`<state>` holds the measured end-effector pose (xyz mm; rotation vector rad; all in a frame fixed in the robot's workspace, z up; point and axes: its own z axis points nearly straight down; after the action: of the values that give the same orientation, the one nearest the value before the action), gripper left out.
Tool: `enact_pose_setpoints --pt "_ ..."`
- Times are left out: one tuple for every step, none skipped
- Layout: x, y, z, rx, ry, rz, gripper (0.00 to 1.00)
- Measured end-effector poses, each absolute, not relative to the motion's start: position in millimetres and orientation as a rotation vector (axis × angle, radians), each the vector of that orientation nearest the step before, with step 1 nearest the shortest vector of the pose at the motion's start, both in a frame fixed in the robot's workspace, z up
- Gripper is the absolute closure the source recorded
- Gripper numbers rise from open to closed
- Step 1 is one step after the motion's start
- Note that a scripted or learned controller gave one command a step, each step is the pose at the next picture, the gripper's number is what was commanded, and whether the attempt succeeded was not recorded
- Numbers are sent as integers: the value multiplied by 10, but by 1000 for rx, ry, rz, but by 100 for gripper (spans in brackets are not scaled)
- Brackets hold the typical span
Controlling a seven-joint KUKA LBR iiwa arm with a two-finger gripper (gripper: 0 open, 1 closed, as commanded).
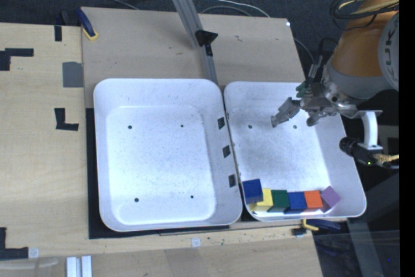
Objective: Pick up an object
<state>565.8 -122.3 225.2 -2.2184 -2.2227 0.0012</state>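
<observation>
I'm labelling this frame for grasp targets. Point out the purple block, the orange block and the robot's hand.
purple block [331,196]: camera view, on its top face.
orange block [313,199]: camera view, on its top face.
hand [295,115]: camera view, midway between its fingertips, above the right bin.

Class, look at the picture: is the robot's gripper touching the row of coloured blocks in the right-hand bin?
Apart. The camera view shows the gripper over the upper part of the shallow white right bin, with bare bin floor between it and the row of coloured blocks along the bottom wall.

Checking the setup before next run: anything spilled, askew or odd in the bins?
Nothing spilled or damaged. The blocks sit in a row along the right bin's near wall, with one blue block stacked on the yellow one.
</observation>
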Motion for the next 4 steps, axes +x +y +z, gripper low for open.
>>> enact_pose_setpoints --pt "5661 -1213 2350 -2216 -2224 0 100" --pt "5348 -1889 1996 -2227 -2213 10 100" --pt "5870 -2094 1818 -2220 -2225 0 100" --pt "6329 -2085 2380 -2222 -2231 -5 100"
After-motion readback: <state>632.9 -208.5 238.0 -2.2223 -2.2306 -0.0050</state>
